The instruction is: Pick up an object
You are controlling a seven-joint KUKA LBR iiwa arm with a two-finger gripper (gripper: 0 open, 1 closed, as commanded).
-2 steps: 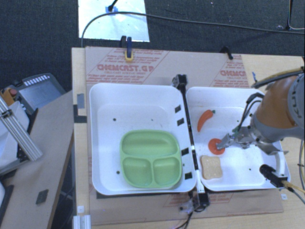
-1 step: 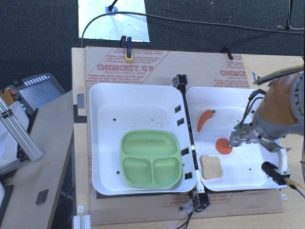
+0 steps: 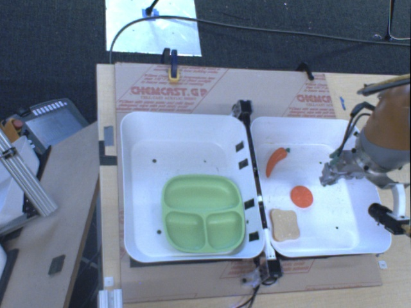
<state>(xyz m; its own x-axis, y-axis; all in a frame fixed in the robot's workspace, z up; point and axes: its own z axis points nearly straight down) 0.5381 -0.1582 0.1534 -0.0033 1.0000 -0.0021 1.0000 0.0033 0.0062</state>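
The right bin (image 3: pixel 334 128) holds three objects. An orange carrot (image 3: pixel 275 160) lies near its left wall. A red-orange round slice (image 3: pixel 302 196) sits near the middle, and a tan slice of toast (image 3: pixel 284 224) lies at the front left. My gripper (image 3: pixel 329 174) hangs low over the right half of this bin, to the right of the round slice and a little above it in the view. Nothing shows between its tips. The grey arm with its orange band (image 3: pixel 388 117) comes in from the right edge.
The left bin (image 3: pixel 144 130) holds a green divided plate (image 3: pixel 203 213) at its front. A black divider with clips (image 3: pixel 250 172) runs between the bins. Cables cross the dark floor behind the bench, and a grey device (image 3: pixel 54 122) stands at the left.
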